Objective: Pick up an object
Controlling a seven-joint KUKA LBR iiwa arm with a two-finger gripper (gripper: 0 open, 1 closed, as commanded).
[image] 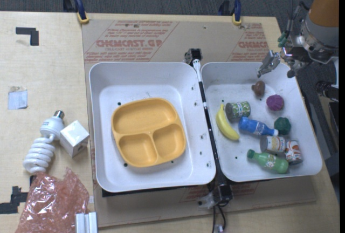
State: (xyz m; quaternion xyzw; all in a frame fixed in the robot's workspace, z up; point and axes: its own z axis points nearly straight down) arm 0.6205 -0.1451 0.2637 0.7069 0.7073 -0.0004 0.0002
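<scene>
A small brown object [259, 88] lies in the right bin [226, 73] near its far wall, with a purple ball [275, 102] just beside it. The gripper [268, 64] hangs just above and behind the brown piece, apart from it; its fingers look parted and hold nothing, though the view is poor.

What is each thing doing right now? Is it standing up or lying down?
Yellow tray: flat in the left bin, holding nothing.
Banana: lying flat.
Blue bottle: lying on its side.
Green bottle: lying on its side.
Small can: tipped over.
Purple ball: resting loose.
Gripper: above the right bin's far edge, holding nothing.
</scene>
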